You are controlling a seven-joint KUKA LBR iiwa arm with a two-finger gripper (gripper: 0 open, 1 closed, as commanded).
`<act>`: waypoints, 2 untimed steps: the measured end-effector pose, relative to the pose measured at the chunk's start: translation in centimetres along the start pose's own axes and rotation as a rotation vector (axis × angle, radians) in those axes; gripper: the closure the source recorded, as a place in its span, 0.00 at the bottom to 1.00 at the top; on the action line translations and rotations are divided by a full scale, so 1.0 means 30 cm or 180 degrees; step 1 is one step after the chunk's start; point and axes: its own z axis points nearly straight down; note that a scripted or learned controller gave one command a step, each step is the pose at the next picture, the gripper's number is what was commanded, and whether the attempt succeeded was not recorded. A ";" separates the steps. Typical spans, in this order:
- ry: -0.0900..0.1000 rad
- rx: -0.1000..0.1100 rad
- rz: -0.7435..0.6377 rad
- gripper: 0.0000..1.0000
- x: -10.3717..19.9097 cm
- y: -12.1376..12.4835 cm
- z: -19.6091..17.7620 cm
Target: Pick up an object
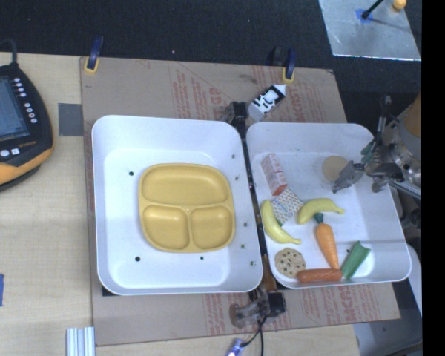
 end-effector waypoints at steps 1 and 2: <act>-0.0001 0.0007 -0.0003 0.00 0.118 -0.067 0.353; -0.0003 0.0001 -0.0004 0.00 0.039 -0.230 0.352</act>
